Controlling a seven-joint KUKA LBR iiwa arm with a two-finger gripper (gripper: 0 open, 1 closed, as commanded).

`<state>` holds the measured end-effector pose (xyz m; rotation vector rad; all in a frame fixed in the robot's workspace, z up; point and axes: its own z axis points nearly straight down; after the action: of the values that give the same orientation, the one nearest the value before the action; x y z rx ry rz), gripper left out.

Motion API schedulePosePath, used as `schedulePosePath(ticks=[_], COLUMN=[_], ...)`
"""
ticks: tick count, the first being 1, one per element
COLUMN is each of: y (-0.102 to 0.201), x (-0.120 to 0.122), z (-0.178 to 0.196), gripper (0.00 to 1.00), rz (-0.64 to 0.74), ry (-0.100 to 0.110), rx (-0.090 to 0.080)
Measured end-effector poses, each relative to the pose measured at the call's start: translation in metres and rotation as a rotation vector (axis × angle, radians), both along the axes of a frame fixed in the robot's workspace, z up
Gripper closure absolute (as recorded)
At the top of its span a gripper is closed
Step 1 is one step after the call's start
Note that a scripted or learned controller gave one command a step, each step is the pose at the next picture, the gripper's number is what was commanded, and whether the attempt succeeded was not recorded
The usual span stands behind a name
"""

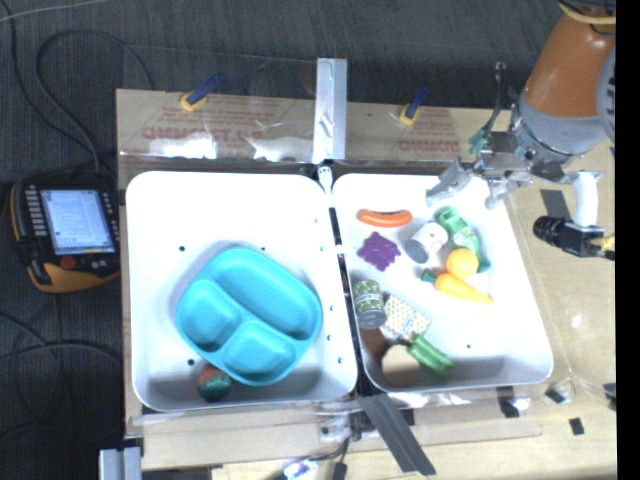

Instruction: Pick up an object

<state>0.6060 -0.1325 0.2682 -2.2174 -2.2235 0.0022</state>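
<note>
1. Since the gripper [470, 180] hangs above the far right corner of the right bin [520, 353], I judge the nearest candidate to be the white cylinder [428, 238], lying among toys just beside a green bottle [462, 230].
2. The jaws look spread apart with nothing between them.
3. I expect the cylinder to be light, stiff and smooth, so it may roll or slip; I would close across its curved sides, mid-length.
4. The yellow-orange gourd [460, 273] touches it, so crowding could spoil the grasp.
5. The orange sausage [384, 216] lies freer, near the far wall.
</note>
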Motion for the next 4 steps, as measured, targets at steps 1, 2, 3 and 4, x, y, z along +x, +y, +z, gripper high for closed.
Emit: schedulePosePath(ticks=[1, 2, 3, 4], y=[-0.051, -0.054, -0.028, -0.026], x=[-0.014, -0.026, -0.064, -0.063], z=[-0.103, -0.165, -0.177, -0.168], gripper=[0.00, 0.00, 0.00, 1.00], rz=[0.043, 0.008, 0.176, 0.178], ry=[0.001, -0.010, -0.017, -0.018], rx=[0.000, 0.006, -0.008, -0.004])
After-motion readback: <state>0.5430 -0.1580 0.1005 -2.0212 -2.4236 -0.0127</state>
